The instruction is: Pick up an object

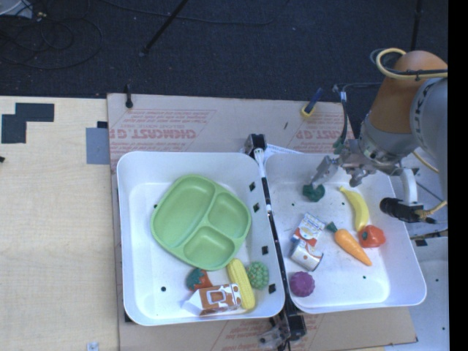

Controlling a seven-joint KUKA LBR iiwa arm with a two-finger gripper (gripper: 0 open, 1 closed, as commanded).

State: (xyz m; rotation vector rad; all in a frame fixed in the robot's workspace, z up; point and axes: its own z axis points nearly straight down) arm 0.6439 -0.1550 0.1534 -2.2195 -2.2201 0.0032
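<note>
- Hand (340,175): over the far part of the right bin (409,284), with its two fingers spread apart and nothing between them. The left finger (323,172) slants down and to the left.
- Green lump (314,191): a small dark green piece on the bin floor, just below the tip of the left finger. Contact cannot be confirmed. It lies outside the gap between the fingers.
- Banana (357,207): lies on the bin floor just near of the hand and right of the green lump, apart from it.
- Red fruit (372,235): at the near end of the banana, touching or almost touching it.
- Carrot (352,246): lies at a slant just left of the red fruit, with its leafy end pointing far-left.
- Carton (308,229) and can (306,256): close together, left of the carrot. The can is on the near side.
- Purple piece (302,284): at the near left corner of the right bin.
- Left bin (135,196): holds a green divided plate (201,221). Near of the plate lie a corn cob (240,284), a green piece (257,274), an orange-and-white box (216,298) and a small dark piece (196,278), bunched together.
- Both bins rest on a cardboard sheet (183,126) on the counter (51,232).
</note>
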